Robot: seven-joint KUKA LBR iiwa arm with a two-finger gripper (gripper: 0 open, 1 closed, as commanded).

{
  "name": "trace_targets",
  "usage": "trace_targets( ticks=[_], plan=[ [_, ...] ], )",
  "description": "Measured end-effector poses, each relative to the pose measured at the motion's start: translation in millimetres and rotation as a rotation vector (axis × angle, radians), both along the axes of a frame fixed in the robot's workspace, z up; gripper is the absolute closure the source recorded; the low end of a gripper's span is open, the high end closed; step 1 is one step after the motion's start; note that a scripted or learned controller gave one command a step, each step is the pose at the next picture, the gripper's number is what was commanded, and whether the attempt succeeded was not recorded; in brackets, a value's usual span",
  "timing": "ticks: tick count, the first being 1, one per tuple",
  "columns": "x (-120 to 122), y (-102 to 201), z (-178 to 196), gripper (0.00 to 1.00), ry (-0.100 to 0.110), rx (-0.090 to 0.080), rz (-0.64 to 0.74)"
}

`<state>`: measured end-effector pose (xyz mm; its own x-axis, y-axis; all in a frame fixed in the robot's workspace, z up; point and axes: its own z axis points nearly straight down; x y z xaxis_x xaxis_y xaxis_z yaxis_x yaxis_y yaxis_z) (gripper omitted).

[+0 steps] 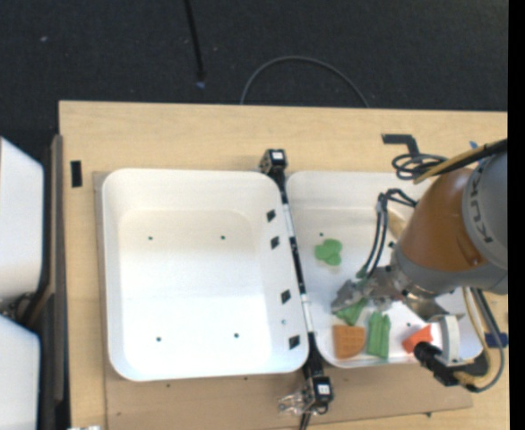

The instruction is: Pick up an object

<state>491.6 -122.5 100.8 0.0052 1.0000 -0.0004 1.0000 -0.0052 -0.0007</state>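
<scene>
Lying on a dark floor, a pale wooden bench (200, 133), carrying two shallow white bins side by side. Sitting on the left of the view, the left bin (119, 240); sitting on the right, the right bin (334, 191), holding all the loose objects.

Reaching in from the right, the grey arm with its orange band (442, 218), hanging low over the near part of the right bin. Hovering among the objects, the gripper (363, 296), seemingly touching or just above a dark green piece (348, 313); impossible to tell whether released or clenched, or whether anything is being grasped.

Counting in the right bin: one bright green lump (329, 253) lying apart toward the middle; one dark green piece at the gripper; one orange block (349, 340) and one upright-lying green bar (378, 336) just beside each other at the near wall; one red-orange item (417, 339) partly hidden beneath the arm.

Judging progress: nothing visibly lifted yet; closing, gripping and raising apparently remaining.
</scene>
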Motion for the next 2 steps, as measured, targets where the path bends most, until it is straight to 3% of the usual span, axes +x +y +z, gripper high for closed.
trace_targets(
  ticks=[1, 2],
  plan=[
    [3, -1, 11, 1.00, -0.006, 0.001, -0.005],
    [25, 73, 106, 1.00, -0.012, 0.001, 0.016]
  ],
)
